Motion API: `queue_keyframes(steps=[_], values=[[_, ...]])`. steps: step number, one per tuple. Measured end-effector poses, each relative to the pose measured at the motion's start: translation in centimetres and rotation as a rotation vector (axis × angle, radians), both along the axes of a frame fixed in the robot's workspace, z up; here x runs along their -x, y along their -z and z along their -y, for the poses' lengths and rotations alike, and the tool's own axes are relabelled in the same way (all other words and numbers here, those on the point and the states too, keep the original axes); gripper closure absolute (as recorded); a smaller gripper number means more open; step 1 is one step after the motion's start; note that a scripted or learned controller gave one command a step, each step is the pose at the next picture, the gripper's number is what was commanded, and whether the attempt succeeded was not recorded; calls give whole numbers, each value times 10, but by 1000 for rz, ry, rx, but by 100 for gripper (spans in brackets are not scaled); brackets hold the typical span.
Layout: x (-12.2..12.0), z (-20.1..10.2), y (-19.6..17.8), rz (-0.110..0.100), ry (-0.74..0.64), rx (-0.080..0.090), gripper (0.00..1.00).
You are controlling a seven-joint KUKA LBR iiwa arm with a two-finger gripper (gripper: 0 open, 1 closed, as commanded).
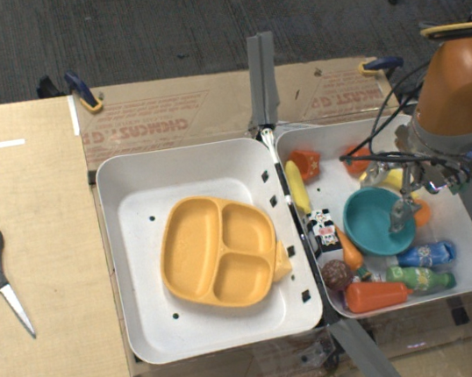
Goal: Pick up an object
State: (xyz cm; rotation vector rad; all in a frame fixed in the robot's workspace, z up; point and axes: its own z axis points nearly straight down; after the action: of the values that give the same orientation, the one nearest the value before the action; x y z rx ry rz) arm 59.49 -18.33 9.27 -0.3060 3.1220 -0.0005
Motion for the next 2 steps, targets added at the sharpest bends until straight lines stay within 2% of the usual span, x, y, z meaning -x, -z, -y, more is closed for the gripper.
queue_keyframes(steps=[1,2], values=[[-3,-2,-11,9,-1,-1,100],[-2,-1,-10,6,-1,0,0]])
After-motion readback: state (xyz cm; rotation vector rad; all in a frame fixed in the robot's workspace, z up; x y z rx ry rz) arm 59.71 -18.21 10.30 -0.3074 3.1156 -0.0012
